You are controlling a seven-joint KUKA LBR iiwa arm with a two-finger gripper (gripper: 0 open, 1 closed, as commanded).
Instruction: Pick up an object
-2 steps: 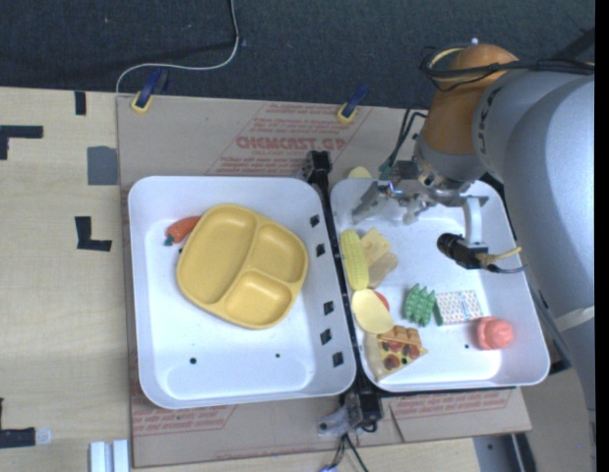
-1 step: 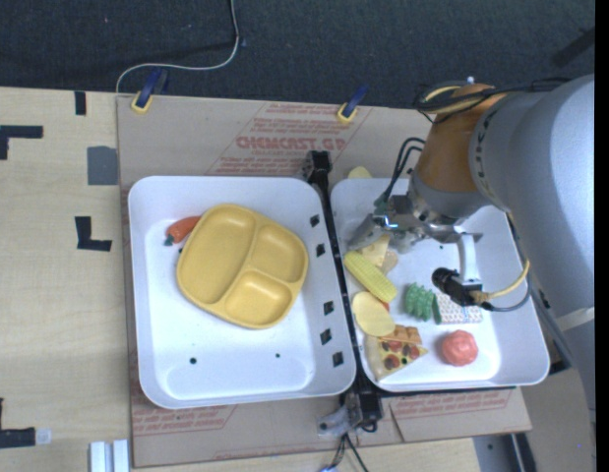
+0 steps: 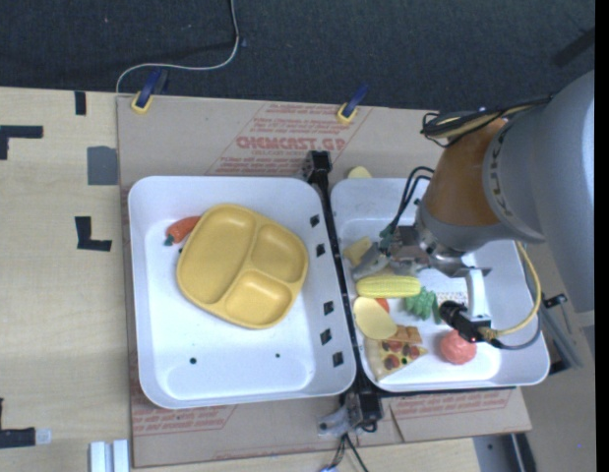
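The right bin (image 3: 520,362) holds several toy foods: a yellow corn cob (image 3: 388,286), a pale yellow round piece (image 3: 373,317), a green broccoli-like piece (image 3: 420,305), a red tomato (image 3: 458,348) and a pizza slice (image 3: 400,348). A small yellow piece (image 3: 359,174) lies at the bin's far rim. My gripper (image 3: 391,259) hangs low over the bin's middle, just above the corn cob, under the grey and orange arm (image 3: 471,180). Nothing shows between its fingers.
The left bin (image 3: 156,362) carries a yellow divided plate (image 3: 242,265), with an orange carrot (image 3: 182,228) poking out at its left edge. Black clips line the divider between the bins. A yellow cable loops near the right bin's right rim.
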